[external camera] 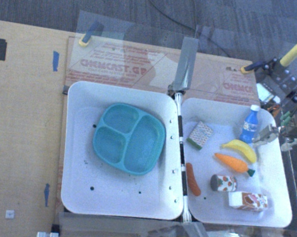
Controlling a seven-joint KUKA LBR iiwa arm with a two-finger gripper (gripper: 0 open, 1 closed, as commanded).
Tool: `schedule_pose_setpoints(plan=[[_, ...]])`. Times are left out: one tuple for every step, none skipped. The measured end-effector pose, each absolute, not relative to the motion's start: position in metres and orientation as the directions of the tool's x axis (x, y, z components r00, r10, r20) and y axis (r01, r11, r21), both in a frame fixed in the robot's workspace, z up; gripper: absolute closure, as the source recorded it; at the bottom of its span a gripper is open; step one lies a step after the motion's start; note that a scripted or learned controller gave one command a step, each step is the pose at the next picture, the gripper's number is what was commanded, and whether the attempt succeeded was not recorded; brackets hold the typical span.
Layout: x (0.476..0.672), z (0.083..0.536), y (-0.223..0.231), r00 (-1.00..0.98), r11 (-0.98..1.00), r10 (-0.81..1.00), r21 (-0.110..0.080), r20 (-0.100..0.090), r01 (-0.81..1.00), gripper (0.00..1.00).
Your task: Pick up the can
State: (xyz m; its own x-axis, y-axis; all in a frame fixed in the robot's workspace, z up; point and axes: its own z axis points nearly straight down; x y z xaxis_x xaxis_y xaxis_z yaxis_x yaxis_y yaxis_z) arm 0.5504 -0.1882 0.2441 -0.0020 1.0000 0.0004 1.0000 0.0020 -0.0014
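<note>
The two bins (73,187) look like smooth, slightly glossy white plastic. The teal plate (129,138) is matt plastic. The bench (14,140) looks like pale wood. The can (223,182) wears a printed label.

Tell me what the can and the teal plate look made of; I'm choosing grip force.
The can looks like metal under a printed red-and-white label, lying on its side, though it may be a plastic toy. The teal plate looks like moulded plastic, matte, with an even colour and three soft-edged compartments.
</note>
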Motion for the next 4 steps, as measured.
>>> schedule_pose_setpoints(plan=[[0.516, 0.154, -0.149, 0.147, -0.147, 0.989, -0.001, 0.000, 0.989, 0.00], [0.507, 0.089, -0.104, 0.315, -0.315, 0.949, 0.009, 0.000, 0.949, 0.00], [0.508, 0.099, -0.106, 0.322, -0.322, 0.947, 0.012, 0.002, 0.947, 1.00], [0.483, 0.089, -0.157, 0.397, -0.397, 0.918, 0.007, 0.005, 0.918, 1.00]])
